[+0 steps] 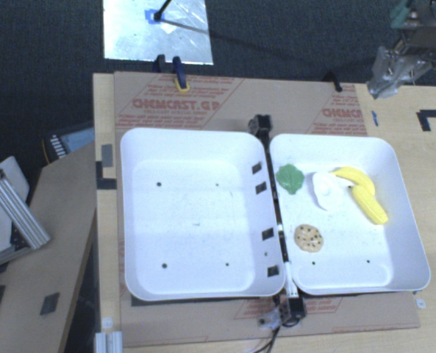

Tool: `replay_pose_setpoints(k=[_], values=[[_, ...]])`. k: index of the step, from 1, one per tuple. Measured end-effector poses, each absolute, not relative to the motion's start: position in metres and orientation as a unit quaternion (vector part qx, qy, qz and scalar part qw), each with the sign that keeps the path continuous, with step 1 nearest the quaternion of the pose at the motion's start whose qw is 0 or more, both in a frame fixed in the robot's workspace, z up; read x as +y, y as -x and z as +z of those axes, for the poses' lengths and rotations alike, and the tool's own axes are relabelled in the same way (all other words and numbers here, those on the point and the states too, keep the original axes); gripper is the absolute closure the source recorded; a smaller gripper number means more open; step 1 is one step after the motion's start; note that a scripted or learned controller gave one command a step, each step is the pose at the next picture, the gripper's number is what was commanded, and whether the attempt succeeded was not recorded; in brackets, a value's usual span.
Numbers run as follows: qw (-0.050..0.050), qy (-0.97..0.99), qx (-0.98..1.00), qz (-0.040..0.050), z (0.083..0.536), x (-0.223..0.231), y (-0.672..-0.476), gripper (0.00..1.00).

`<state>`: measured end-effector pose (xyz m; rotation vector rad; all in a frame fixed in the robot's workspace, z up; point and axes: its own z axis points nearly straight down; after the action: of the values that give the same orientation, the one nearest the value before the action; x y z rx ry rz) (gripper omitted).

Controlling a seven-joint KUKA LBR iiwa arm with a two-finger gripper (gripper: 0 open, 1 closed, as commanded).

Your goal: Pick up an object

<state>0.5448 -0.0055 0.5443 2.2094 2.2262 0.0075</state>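
The right bin [405, 230] holds a yellow banana [365, 193], a white rounded piece [326, 188] beside it, a green leafy piece [290, 178] near the divider, and a brown cookie [308, 237] toward the front. My gripper [389, 73] hangs high at the top right corner, beyond the bin's far edge and well apart from all of these objects. Nothing shows between its fingers.
The left bin [195, 215] lies beside the right one, joined by black clips along the divider [269, 197]. A shiny metal sheet [157, 19] lies at the back left. A metal frame [8, 204] stands at the left edge.
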Motion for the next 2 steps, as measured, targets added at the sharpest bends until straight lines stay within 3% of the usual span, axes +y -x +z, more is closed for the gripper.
replay_pose_setpoints(k=[1,2], values=[[-0.004,-0.707,0.707,-0.0045,0.404,-0.021,-0.535,1.00],[0.002,-0.703,0.711,0.0026,0.422,0.050,-0.576,1.00]])
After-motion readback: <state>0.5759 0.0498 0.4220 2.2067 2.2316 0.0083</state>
